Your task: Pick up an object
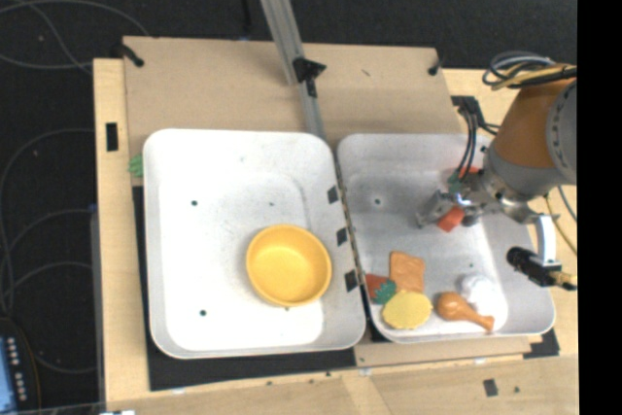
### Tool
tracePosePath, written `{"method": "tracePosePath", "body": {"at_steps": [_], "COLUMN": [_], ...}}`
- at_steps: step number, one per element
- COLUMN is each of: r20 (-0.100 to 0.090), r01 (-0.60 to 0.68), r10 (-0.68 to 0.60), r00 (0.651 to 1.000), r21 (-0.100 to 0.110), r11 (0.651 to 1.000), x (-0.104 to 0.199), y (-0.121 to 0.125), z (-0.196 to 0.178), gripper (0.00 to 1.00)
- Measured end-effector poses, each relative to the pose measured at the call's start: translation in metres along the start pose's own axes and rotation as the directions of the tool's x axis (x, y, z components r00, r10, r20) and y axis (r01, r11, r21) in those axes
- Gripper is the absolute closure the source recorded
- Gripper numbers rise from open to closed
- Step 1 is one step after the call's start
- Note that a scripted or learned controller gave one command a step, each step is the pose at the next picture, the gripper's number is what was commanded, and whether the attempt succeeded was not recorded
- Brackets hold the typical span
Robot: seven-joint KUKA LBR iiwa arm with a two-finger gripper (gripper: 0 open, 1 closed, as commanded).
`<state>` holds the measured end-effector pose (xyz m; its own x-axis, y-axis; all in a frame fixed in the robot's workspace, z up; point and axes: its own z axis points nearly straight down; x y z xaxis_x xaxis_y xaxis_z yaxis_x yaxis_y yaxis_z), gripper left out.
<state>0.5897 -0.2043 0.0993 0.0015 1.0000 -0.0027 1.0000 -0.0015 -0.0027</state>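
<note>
- Two-finger gripper [442,212] hung over the right white bin [389,165], fingers clamped on a small red-orange block [450,220].
- Wide bare floor toward that bin's far wall.
- Five small toys crowded along its near edge.
- One yellow round bowl [288,264] in the left white bin [209,180].

tan bench [243,83], metal pole [277,0], loose cables [39,15]

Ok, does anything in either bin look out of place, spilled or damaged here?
Nothing stands out. The yellow bowl sits upright in the left bin; the toy food items are clustered along the right bin's near edge.
</note>
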Motion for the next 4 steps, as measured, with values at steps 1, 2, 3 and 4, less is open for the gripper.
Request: {"method": "tracePosePath", "body": {"at_steps": [1, 2, 3, 4], "r20": [0.000, -0.001, 0.000, -0.001], "r01": [-0.002, 0.000, 0.003, 0.005], "r10": [0.002, 0.000, -0.003, -0.005], "r00": [1.000, 1.000, 1.000, 1.000], "r21": [-0.007, -0.009, -0.009, -0.010], "r11": [1.000, 1.000, 1.000, 1.000], "x": [-0.001, -0.006, -0.015, -0.012], "y": [0.002, 0.006, 0.010, 0.003], "z": [-0.013, -0.058, -0.106, -0.156], "gripper": [1.00, 1.00, 1.00, 1.00]}}
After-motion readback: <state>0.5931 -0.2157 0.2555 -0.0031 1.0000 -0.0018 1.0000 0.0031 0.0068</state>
